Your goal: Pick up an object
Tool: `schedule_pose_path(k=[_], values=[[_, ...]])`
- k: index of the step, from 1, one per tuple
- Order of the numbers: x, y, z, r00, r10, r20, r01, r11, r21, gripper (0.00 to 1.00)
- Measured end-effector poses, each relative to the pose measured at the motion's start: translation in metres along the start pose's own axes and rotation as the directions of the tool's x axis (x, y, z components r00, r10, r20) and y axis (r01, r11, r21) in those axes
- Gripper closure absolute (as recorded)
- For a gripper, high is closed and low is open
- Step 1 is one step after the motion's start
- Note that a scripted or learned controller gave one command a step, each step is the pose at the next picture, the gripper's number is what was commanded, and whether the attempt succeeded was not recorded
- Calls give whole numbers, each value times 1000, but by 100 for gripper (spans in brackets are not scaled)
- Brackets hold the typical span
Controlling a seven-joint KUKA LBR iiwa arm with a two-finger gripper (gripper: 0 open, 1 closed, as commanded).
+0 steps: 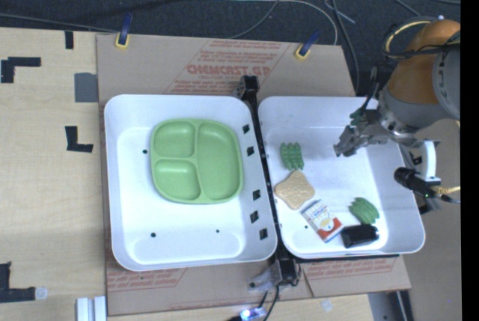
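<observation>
Gripper (349, 144) sits over the right bin (314, 108), upper right part, above bare floor; can't tell if the claw is apart or together. Nothing visible in it. Candidate objects all lie lower in that bin: green ridged piece (292, 156) near the divider, tan cracker (294, 190) just below it, red-white packet (322, 220), green leafy piece (364, 209), black item (360, 236) at the front edge. Left bin (120, 185) holds a green plate (197, 161) with three compartments.
</observation>
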State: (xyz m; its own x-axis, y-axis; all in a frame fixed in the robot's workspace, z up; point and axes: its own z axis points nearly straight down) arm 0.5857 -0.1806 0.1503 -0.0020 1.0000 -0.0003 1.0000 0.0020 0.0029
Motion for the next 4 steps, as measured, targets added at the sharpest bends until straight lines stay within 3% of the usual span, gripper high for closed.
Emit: schedule_pose_path(k=[2,4], values=[[2,12,-95,1000,0,0,0,1000,1,100],[103,-2,-83,1000,-3,0,3,1000,4,100]])
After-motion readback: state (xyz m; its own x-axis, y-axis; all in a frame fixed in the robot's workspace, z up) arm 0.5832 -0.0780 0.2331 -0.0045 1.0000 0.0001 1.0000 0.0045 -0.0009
